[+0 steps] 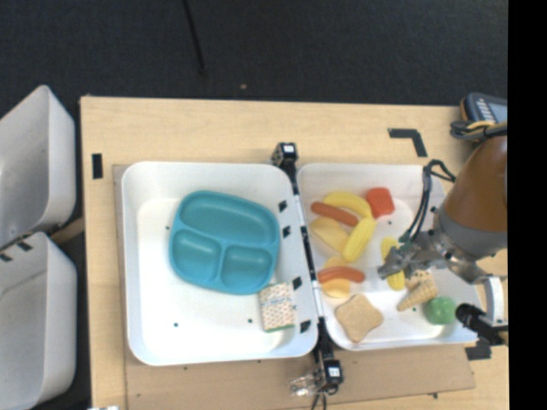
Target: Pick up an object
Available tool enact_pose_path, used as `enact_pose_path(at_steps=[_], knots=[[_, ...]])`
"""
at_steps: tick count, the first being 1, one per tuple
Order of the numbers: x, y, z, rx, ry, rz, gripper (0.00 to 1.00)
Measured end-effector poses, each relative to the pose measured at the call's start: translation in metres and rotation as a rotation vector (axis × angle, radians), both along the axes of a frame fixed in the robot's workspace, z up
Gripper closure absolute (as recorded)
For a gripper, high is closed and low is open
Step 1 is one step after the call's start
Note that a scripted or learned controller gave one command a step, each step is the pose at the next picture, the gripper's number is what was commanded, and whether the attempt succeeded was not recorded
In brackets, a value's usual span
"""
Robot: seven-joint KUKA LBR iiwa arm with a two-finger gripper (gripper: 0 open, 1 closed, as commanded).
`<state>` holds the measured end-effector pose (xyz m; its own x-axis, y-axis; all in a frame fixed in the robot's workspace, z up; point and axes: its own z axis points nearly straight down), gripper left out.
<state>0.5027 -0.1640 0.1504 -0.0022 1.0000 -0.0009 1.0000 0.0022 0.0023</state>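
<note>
From the overhead camera, the bench (pixel 102 229) carried two shallow white bins side by side; the left bin (pixel 145 314) held a teal divided plate (pixel 224 242) lying flat toward its far half, and a small patterned packet (pixel 277 306) sat near its right wall at the near corner, just beside the plate's near-right edge.

The right bin (pixel 342 176) was the busy one; a sausage (pixel 335 213) lay across a yellow banana (pixel 349 202) at the far side, a red block (pixel 380 202) sat just right of them, and a corn cob (pixel 359 238) slanted down toward the middle with a pale yellow piece (pixel 327 231) to its left; nearer, a second sausage (pixel 341 274) rested on a yellowish piece, a slice of toast (pixel 358 317) lay at the near wall, an ice-cream cone (pixel 418 295) pointed left, and a green ball (pixel 440 310) sat at the near-right corner.

The arm (pixel 479 199) came in from the right, orange band showing; the gripper (pixel 400 266) was down in the right bin, right over a small yellow object (pixel 390 250) and touching or just beside it; whether the jaws were spread or closed could not be told.
</note>
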Motion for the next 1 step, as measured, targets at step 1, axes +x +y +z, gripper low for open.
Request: enact_pose_path(at_steps=[1], knots=[[-0.0032, 0.0004, 0.0614, -0.002, -0.003, 0.000, 1.00]])
